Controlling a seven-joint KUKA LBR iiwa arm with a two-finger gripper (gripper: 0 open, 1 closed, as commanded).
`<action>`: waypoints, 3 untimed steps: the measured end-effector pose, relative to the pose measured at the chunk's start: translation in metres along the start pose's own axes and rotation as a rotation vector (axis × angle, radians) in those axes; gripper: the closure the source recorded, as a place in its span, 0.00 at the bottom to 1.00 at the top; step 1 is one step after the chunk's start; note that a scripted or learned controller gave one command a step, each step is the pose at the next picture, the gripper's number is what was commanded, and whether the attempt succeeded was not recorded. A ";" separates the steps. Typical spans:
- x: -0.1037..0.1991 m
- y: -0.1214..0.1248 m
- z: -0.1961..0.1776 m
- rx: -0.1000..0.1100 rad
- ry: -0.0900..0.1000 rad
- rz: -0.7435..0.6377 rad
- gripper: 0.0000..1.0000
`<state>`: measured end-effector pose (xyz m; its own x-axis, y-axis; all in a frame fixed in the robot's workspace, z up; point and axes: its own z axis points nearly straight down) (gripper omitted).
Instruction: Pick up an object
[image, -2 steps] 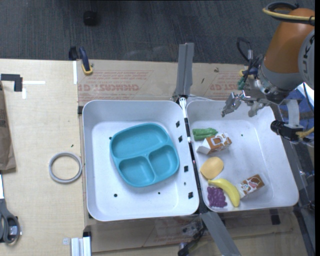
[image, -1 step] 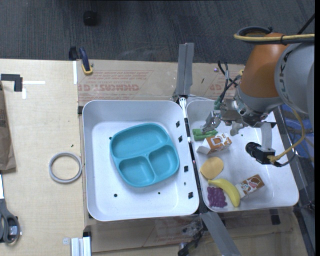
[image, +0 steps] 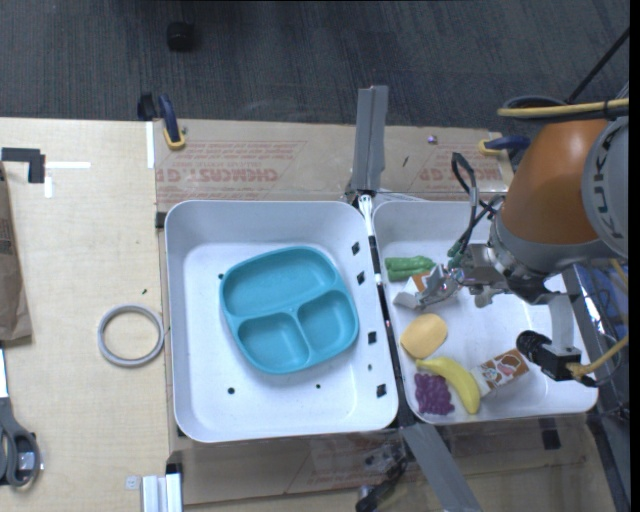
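Two shallow white bins side by side on the bench: left bin (image: 190, 330) holding a blue three-compartment plate (image: 289, 309), right bin (image: 560, 398) holding the small items

Gripper (image: 436, 287) low in the right bin's upper left part, reaching in from the right under the orange band (image: 555, 185); metal fingers pointing left, how far apart cannot tell, nothing seen between them

Just above and left of the fingertips, a green pepper-like piece (image: 409, 267) lying flat near the divider wall

Below the gripper, a yellow lemon-like fruit (image: 424, 336), apart from the fingers

Further down, a yellow banana (image: 455, 383) lying aslant, beside a purple bunch of grapes (image: 433, 394)

To the right of the banana, a small brown-and-white carton (image: 504, 371) tilted on its side

On the bench left of the bins, a grey ring (image: 130, 334); at the far lower left edge, scissors (image: 18, 452)
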<state>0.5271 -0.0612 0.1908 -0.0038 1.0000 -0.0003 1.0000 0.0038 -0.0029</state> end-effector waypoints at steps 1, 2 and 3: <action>-0.032 -0.036 0.079 0.001 0.001 -0.048 0.00; -0.033 -0.048 0.098 -0.005 0.001 -0.128 0.00; -0.034 -0.048 0.089 -0.005 0.002 -0.124 1.00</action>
<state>0.4795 -0.0951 0.1016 -0.1276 0.9918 0.0016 0.9918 0.1276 0.0022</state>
